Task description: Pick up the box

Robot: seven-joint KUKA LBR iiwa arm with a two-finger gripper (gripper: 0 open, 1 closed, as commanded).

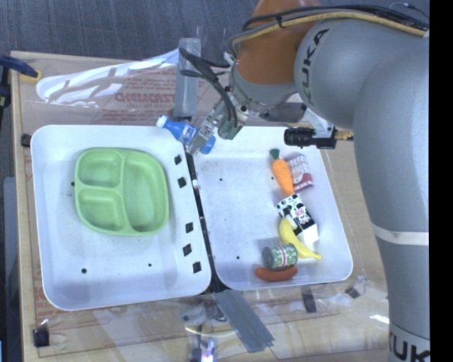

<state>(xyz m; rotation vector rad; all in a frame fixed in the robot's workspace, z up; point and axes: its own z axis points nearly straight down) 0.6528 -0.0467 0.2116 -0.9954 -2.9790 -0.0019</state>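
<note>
Though grip impossible to tell, hand (pixel 205 136) over the far divider (pixel 194 191), box (pixel 296 213) well apart in right bin (pixel 241 217).

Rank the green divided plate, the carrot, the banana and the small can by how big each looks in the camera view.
1. green divided plate, by far the largest.
2. carrot and banana: these look alike in size, and other items partly cover the banana, so I won't rank them.
3. small can, smallest.
</note>
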